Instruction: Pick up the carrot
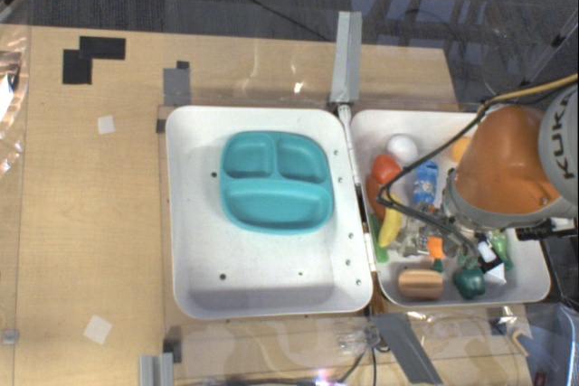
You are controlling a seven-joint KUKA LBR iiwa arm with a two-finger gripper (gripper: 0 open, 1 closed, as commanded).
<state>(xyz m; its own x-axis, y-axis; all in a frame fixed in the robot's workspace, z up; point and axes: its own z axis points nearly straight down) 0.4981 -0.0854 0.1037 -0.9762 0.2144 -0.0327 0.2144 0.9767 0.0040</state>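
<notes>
Orange carrot [436, 247] amid crowded toys near right bin's [534, 289] front wall; gripper [441, 230] state indiscernible.

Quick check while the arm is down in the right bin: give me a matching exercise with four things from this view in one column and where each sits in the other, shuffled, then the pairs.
Things:
1. teal divided plate
2. white egg
3. tan bread-like piece
4. yellow piece

Places:
A. right bin, near front wall
B. middle of left bin
C. right bin, by the divider wall, below the red item
D. right bin, near back wall

Pairs: 1-B, 2-D, 3-A, 4-C
</notes>
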